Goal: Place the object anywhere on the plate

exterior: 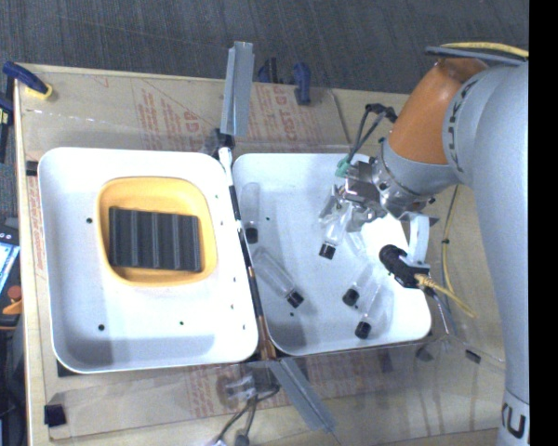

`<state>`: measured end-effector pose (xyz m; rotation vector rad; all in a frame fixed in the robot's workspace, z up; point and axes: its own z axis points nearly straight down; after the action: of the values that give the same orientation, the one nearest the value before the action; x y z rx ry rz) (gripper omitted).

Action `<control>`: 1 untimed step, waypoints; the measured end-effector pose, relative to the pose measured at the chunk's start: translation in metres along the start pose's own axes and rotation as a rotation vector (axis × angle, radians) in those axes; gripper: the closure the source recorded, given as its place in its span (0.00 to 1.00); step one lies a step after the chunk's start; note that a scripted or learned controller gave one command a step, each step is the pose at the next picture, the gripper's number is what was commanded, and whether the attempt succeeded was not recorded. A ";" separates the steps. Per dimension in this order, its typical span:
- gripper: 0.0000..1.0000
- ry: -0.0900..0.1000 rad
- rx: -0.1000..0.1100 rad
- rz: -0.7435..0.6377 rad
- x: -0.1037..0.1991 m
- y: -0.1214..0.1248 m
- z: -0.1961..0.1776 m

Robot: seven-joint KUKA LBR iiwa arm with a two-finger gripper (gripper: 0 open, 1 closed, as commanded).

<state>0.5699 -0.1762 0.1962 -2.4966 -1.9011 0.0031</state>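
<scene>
While my arm reached in from the right, my hand [339,214] hung over the far part of the right bin [288,337]. I could not tell its state or whether it gripped anything. Several clear objects with black caps lay in that bin, one [327,246] just below my hand, others [353,295] nearer. The yellow plate [158,189] with its dark ribbed centre sat in the left bin [74,333] on the counter [121,96], well apart.

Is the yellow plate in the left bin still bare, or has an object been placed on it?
Bare apart from its own dark ribbed centre: the yellow plate carries no object. The claw is over the right bin.
</scene>
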 end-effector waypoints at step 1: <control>1.00 -0.001 -0.002 -0.159 0.067 0.033 0.012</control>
<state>0.6190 -0.1205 0.1846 -2.3393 -2.0942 0.0016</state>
